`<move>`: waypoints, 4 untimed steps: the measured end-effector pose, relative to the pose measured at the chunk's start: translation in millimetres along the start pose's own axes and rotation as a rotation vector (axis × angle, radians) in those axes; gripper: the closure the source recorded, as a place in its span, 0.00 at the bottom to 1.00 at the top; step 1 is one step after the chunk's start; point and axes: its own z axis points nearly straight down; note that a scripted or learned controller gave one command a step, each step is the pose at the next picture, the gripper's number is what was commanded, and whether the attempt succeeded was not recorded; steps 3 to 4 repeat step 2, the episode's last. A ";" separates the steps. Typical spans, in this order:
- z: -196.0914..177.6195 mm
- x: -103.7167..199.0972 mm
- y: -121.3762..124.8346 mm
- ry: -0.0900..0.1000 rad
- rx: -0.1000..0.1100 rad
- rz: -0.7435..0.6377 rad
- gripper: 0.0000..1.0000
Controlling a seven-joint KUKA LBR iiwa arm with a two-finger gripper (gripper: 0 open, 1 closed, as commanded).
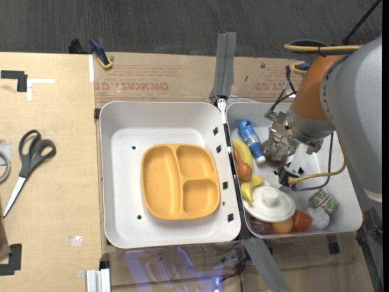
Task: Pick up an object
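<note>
My tool [281,146] hangs low inside the right shallow white bin [346,218], near its back half, just beside a blue plastic bottle [250,137]; I cannot tell how it is set. Close to it lie a yellow banana [242,152], a white round lidded pot [271,202] and a small green-labelled can [323,201]. The left shallow white bin [121,181] holds a yellow three-compartment plate [180,180]. Grey-handled scissors [29,157] rest on the tabletop [48,224].
</note>
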 end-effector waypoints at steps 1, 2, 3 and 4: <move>0.8 10.7 12.8 -0.001 0.004 0.398 1.00; -131.4 33.6 34.5 -0.010 0.013 0.366 1.00; -131.4 33.6 34.5 -0.010 0.013 0.366 1.00; -131.4 33.6 34.5 -0.010 0.013 0.366 1.00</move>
